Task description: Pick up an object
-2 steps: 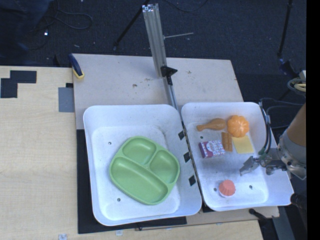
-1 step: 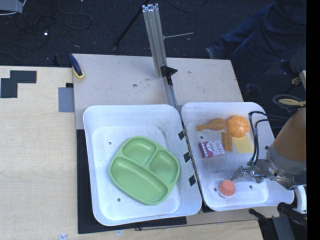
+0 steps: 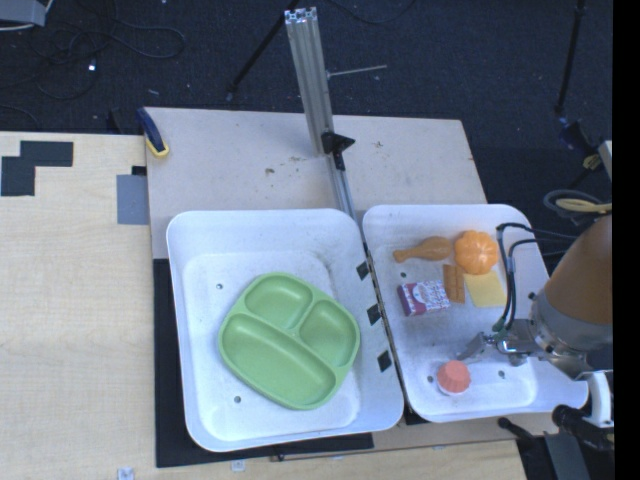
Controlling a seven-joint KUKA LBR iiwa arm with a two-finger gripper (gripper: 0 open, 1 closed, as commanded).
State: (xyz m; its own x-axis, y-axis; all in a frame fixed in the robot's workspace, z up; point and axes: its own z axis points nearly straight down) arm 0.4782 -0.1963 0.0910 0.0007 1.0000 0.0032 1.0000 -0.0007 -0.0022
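Right bin [image 3: 520, 393] with the end effector [image 3: 478, 346] low at its 4 o'clock side, finger opening impossible to tell, nothing visibly held. Nearest candidate: the small red object [image 3: 454, 377], just at 7 o'clock of the tip. Orange ball [image 3: 477, 251], yellow block [image 3: 486, 289] and labelled packet [image 3: 424, 297] crowd 12 o'clock. Advice: centre over the isolated red piece, descend vertically, avoiding the bin wall.

The pale surface [image 3: 400, 158] carries two shallow white bins side by side, the left bin [image 3: 190, 268] and the right bin [image 3: 520, 393], their inner edges touching; a metal post [image 3: 310, 78] rises behind them
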